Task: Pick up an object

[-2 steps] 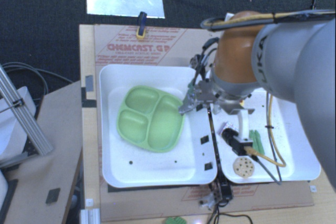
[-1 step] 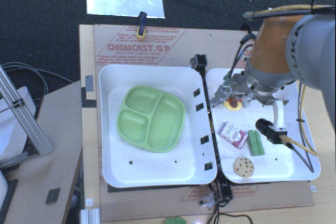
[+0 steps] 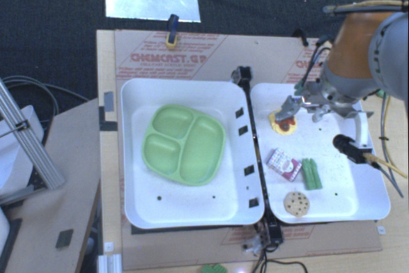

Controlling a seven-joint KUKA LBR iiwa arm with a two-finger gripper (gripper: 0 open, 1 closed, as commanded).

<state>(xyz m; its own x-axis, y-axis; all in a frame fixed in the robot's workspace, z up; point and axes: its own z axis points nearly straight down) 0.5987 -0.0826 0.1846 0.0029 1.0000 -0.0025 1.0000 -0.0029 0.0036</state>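
Looking down at a slant on a bench, the view takes in two shallow white bins side by side: the left bin (image 3: 137, 201) fills the centre of the frame, the right bin (image 3: 370, 195) sits toward the right edge. The grey arm with its orange band (image 3: 361, 41) reaches in from the upper right. A green divided plate (image 3: 184, 145) lies in the left bin. In the right bin lie a green bean-like toy (image 3: 311, 173), a small pink and white packet (image 3: 284, 164), a round cookie (image 3: 296, 203) near the lower rim, and a small yellow and red toy (image 3: 284, 125) at the upper left of that bin. The gripper (image 3: 289, 110) hangs just above this toy, its tip overlapping the toy's upper edge; whether it is wide or narrow cannot be told, and no hold is visible. The toy looks light, stiff and low, probably smooth plastic that could slip; taking it across its narrow width seems best.
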